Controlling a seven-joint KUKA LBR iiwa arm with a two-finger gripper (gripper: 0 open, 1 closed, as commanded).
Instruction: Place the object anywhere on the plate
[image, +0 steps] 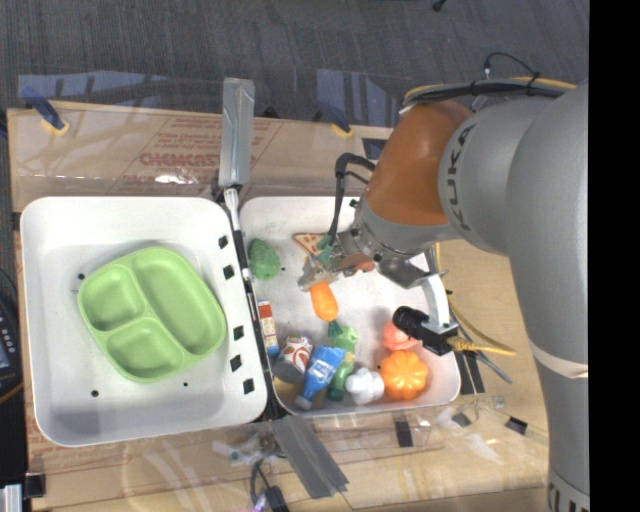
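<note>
On your left, the left bin holds the green divided plate. The right bin holds a green lump, blue bottle and pumpkin. The jaws hang over the orange carrot; you cannot tell their spread.

Above the pincer sits a rounded orange band, then a broad grey arm lettered KUKA. Black cables loop over the band.
</note>
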